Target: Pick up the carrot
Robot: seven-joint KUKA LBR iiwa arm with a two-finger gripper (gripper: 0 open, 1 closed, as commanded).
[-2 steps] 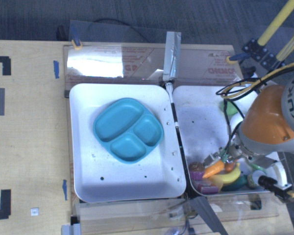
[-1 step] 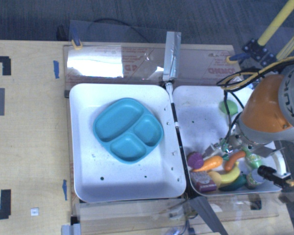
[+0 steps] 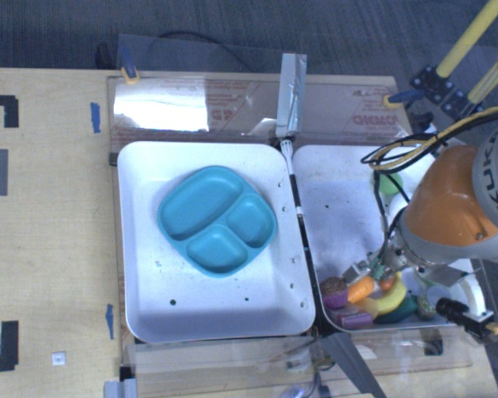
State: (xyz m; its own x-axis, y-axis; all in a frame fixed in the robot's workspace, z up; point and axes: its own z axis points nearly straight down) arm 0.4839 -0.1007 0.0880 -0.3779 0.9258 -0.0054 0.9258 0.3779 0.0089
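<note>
Camera view, items as seen from above at a slant.

Table (image 3: 41,247): pale wood surface with black corner marks at its left side; carries two shallow white bins side by side.

Left bin (image 3: 149,305): holds one blue divided plate (image 3: 217,219) (three compartments), lying flat near the bin's middle; a few small dark specks on the bin floor.

Right bin (image 3: 336,214): contents gathered in its near corner; the upper floor is bare white.

Carrot (image 3: 361,290): small, orange, lying in the near part of the right bin, within a cluster of toy foods; a yellow banana-like piece (image 3: 390,299) touches it on the right; a purple piece (image 3: 344,302) sits just beside it on the left; a green piece (image 3: 407,309) lies beyond the yellow one.

Arm (image 3: 448,201): grey with an orange band, entering from the right, hanging over the right bin.

Gripper (image 3: 383,268): low over the cluster, just beside the carrot's upper right; whether it is released or clenched cannot be told (the wrist hides it).
</note>
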